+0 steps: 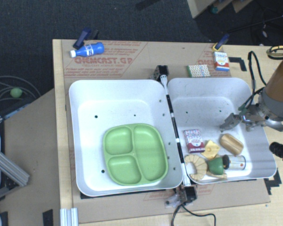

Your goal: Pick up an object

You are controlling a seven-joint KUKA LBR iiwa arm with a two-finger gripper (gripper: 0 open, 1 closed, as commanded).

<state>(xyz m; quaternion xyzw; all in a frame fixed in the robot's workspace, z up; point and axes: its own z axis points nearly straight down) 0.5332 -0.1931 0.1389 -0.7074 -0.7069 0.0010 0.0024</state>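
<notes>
The right bin (198, 91) holds several small items at its near end. There is a red and white box (193, 140), a yellow wedge (211, 149), a tan bread roll (231, 143), a croissant (196, 166), a green toy vegetable (217, 165) and a clear little bottle (237, 163). My gripper (236, 119) hangs over the right bin's right half, just above and behind the bread roll, with nothing seen held in it. The arm (276, 95) comes in from the right.
A green divided plate (134, 153) lies in the left bin (85, 126). On the bench behind the bins are a blue and white bottle (87, 50), a small card (198, 70) and a small carton (220, 60). A black cable (253, 74) runs beside the arm.
</notes>
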